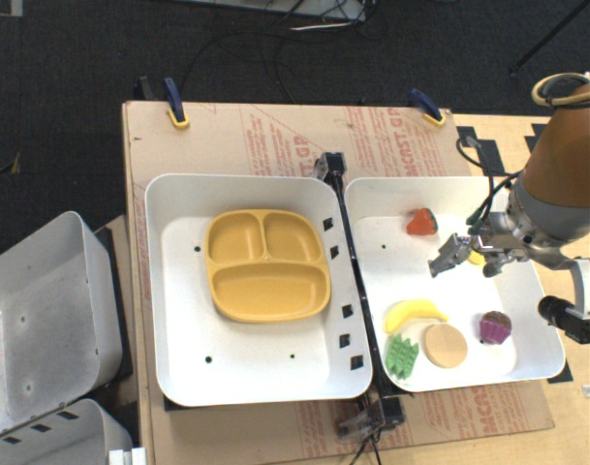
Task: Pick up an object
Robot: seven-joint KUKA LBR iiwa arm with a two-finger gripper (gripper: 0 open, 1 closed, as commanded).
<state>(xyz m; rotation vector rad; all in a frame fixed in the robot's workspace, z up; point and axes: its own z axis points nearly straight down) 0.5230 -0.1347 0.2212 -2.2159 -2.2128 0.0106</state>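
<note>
**Mia:** The floor is dark carpet with black wires on it. On top sits a brown cardboard bench with two yellow-and-blue clamps at the back edge.

**Tom:** What is on the bench?

**Mia:** Two flat white bins, side by side. The left bin holds a yellow tray with three parts. Nothing lies in the tray.

**Tom:** And the right bin?

**Mia:** It has toy food. A red piece sits near the back. At the front edge there is a yellow banana, a green leafy thing just under it, and a round tan cookie shape beside them. A purple thing sits a bit to the right of the cookie shape.

**Tom:** Where is the arm?

**Mia:** It comes in from the right, over the right bin. The claw points left and hangs in the middle of the bin, between the red piece and the banana.

**Tom:** Is the claw holding anything?

**Mia:** No. I see nothing between its fingers. All the toys lie on the bin floor. I can't tell if the claw is open or closed, it is too small and dark.
</note>
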